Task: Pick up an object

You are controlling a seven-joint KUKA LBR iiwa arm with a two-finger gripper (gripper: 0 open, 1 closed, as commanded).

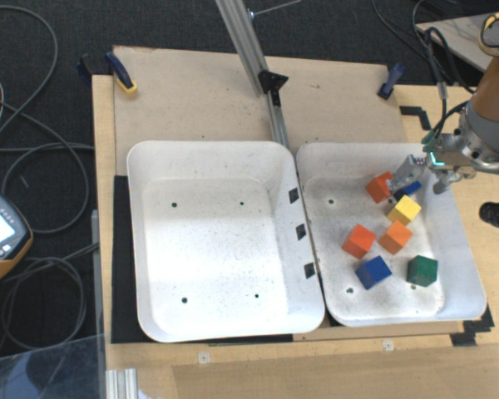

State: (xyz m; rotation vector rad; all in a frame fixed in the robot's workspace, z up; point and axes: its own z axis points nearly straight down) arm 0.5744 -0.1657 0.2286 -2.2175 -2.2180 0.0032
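Observation:
The right bin [457, 248] holds several small blocks. An orange block [379, 187] lies at the upper middle, with a yellow block [404, 209] just below it. Two more orange blocks [358, 240] [395, 238], a blue block [373, 271] and a green block [422, 270] sit lower down. My gripper [417, 184] hangs low over the bin's upper right, open, right beside the top orange block and above the yellow one. A small blue piece [412, 189] shows between its fingers, partly hidden. Whether it is touched I cannot tell.
The left bin [150, 223] stands beside the right one, across a shared ridge with black clips [300, 231]. A metal pole [249, 48] slants in from the top. Cables lie on the dark floor at the left, and blue clamps [391, 80] mark the board's back corners.

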